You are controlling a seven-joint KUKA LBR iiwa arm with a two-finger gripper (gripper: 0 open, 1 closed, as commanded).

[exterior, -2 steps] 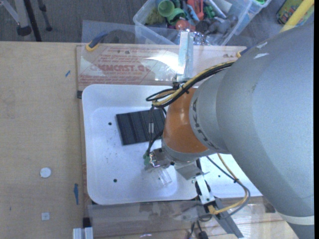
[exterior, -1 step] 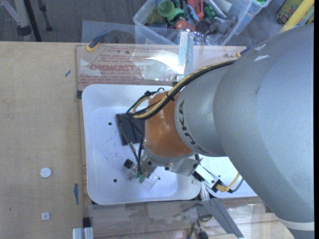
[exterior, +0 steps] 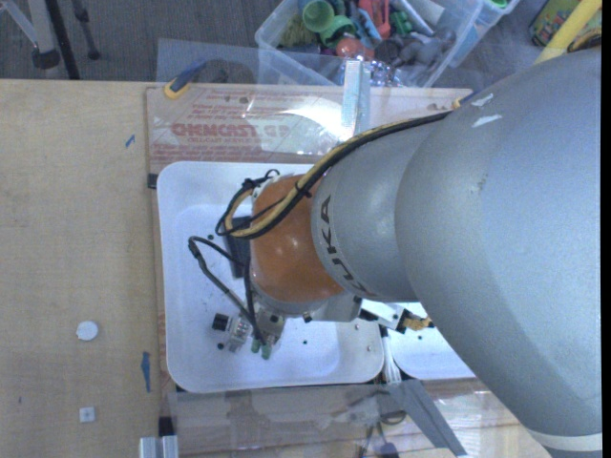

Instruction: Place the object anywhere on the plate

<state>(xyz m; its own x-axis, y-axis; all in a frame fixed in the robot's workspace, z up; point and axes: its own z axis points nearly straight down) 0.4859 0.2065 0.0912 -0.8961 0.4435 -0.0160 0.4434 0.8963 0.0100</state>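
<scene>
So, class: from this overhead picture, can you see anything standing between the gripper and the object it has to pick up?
That cannot be judged. The gripper sits low over the left white bin, and the grey arm covers much of that bin, so neither the object nor a plate can be made out.

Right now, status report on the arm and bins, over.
Hand low inside left bin, grip state unclear. Arm covers most of both bins. Object and plate not made out.

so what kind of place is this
Probably a robotics lab or test bench: a big grey robot arm with an orange band over a shallow white bin, and a clear plastic tub of colourful toys behind.
</scene>
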